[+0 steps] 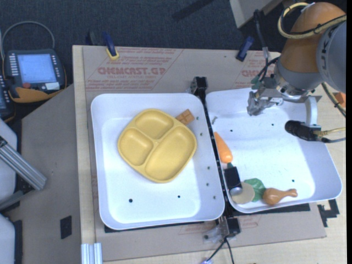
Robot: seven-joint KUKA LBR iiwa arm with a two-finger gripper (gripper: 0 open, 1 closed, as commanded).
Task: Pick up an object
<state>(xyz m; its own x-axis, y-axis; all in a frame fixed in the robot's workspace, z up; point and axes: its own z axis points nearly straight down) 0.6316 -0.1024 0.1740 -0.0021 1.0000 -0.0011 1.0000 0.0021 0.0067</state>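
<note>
Objects to pick: an orange carrot-shaped piece (223, 147) is seen against the right bin's (308, 164) left wall; a tan drumstick-shaped toy (278, 194), a green piece (256, 186) and a pale round piece (243, 193) are clustered touching at that bin's near left corner.
Count: two white bins; four loose items in the right one, plus a black block (231, 176) at the divider.
Left bin (110, 186): one yellow divided tray (157, 145), with a small brown block (185, 116) touching its far edge.
Gripper (256, 106): seen low over the right bin's far left area, well apart from the items; nothing is seen in it, and its opening cannot be told.
</note>
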